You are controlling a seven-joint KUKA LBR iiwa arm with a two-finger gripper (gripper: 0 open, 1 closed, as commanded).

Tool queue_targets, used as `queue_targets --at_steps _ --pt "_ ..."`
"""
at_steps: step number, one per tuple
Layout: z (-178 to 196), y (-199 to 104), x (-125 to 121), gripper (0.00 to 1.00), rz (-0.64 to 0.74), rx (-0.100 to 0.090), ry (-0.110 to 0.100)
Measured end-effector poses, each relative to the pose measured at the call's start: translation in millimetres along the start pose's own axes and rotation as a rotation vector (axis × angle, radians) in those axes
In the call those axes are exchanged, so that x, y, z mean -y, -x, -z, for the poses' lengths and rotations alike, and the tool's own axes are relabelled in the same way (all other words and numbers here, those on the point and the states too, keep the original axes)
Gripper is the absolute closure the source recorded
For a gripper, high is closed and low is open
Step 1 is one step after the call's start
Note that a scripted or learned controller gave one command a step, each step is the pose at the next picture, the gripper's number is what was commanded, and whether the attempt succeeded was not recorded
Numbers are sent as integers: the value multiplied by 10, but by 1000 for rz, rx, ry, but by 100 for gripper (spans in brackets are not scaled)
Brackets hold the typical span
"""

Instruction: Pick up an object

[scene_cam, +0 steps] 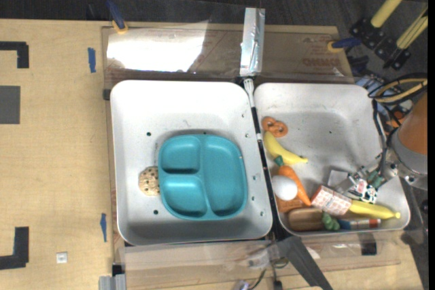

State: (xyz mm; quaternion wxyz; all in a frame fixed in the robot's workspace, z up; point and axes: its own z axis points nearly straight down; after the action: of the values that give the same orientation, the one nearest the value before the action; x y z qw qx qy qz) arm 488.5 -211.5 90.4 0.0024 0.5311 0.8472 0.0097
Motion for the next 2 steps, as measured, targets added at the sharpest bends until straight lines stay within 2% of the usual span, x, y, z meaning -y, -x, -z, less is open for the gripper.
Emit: queue_targets --at_steps 1,2 --pt "885 53 -338 0 62 13 -10" --pt "295 -423 -252 0 -124 6 -19"
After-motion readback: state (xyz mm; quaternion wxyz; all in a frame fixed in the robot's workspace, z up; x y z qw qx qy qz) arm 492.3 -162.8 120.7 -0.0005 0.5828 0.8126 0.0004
